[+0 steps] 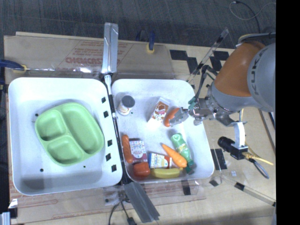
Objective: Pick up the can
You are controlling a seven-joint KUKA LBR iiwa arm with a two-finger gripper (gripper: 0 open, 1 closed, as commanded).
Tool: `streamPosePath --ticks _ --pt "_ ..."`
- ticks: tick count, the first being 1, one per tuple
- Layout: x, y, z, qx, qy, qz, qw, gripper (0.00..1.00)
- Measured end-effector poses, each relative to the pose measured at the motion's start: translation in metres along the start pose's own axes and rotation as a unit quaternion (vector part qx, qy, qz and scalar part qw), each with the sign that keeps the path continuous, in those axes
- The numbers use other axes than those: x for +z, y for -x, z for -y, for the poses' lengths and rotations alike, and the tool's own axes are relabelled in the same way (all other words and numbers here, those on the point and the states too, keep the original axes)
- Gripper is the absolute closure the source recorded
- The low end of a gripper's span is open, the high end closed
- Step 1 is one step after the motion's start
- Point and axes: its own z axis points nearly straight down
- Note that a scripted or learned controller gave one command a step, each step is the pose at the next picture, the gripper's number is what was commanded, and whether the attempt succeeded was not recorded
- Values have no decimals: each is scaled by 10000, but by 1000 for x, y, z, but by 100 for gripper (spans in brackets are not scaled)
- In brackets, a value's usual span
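A: Standing upright near the back left corner of the right bin (pixel 202 134) is the can (pixel 125 103), just inside the wall that this bin shares with the left bin (pixel 18 125). Its round grey top is facing the camera.

B: How is it likely handling?

A: I'm judging it as stiff and smooth-sided, probably metal, so it should not be crushing under the fingers but could be slipping if it is pinched off centre. Weight I cannot tell. The sensible hold looks like a pinch across the round body from above, fingers on opposite sides.

B: Anything crowding it?

A: The shared wall is sitting just beside it, so one finger may be lacking room on that side. A small printed carton (pixel 159 111) is lying near it toward the middle of the bin, with an orange sausage-like piece (pixel 170 117) beyond. More toy food is piling along the front edge: a red sausage (pixel 125 148), a packet (pixel 138 149), a carrot (pixel 174 154), a green bottle (pixel 182 146), a banana (pixel 166 173). All of that is lying well apart from the can.

B: And the tool?

A: The gripper (pixel 183 115) is hovering over the bin's right side, close to the orange piece and far from the can. Nothing is showing between its fingers, though I cannot tell how wide they are standing. A green divided tray (pixel 70 134) is resting in the left bin.
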Motion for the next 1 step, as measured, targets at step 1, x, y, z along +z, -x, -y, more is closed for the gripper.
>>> streamPosePath --ticks 1 --pt "75 -9 -70 646 37 6 9979 0"
